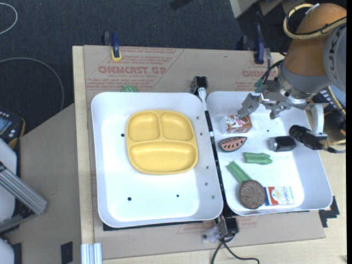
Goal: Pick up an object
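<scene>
My gripper (260,106) hangs open over the back of the right bin (313,175), its two grey fingers spread apart with nothing between them. Just below its left finger lies a small red-and-white packet (238,124). Further forward sit a brown watermelon-slice toy (233,143), a dark cylinder (282,143), a green bean-shaped piece (257,158), a green-handled round brown piece (248,190) and a small white carton (279,195).
The left bin (110,164) holds a yellow divided plate (161,141). A black clip (200,84) sits at the back between the bins. The arm's orange band (313,32) rises at the upper right. Blue clamps hold the cardboard base.
</scene>
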`<state>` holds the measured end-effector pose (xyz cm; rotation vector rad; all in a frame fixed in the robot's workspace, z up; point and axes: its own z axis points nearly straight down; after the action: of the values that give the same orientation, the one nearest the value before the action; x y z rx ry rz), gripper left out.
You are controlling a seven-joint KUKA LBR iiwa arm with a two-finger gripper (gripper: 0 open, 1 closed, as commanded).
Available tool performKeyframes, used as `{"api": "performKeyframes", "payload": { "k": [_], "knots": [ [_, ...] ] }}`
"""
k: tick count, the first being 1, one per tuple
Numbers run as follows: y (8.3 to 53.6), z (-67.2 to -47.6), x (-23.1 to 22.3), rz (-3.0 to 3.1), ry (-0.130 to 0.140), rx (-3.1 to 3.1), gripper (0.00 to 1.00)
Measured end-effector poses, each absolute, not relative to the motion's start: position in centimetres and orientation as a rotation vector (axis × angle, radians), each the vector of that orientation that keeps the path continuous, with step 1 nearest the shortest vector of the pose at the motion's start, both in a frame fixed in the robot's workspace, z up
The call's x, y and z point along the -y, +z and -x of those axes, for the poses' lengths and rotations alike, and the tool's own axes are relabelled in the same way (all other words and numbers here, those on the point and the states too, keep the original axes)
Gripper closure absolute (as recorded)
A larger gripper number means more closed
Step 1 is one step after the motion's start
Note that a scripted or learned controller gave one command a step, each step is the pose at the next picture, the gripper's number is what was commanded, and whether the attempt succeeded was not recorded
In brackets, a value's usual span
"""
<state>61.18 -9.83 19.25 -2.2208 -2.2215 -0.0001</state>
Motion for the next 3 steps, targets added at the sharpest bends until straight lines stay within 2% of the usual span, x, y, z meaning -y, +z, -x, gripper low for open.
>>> {"api": "performKeyframes", "payload": {
  "k": [1,2,3],
  "knots": [
    [25.2,-55.5,8.7,2.219,0.003,2.217,0.0],
    [26.2,-55.8,8.8,2.222,-0.001,2.221,1.0],
    [22.7,-52.0,-6.6,2.209,0.004,2.225,1.0]
  ]
}}
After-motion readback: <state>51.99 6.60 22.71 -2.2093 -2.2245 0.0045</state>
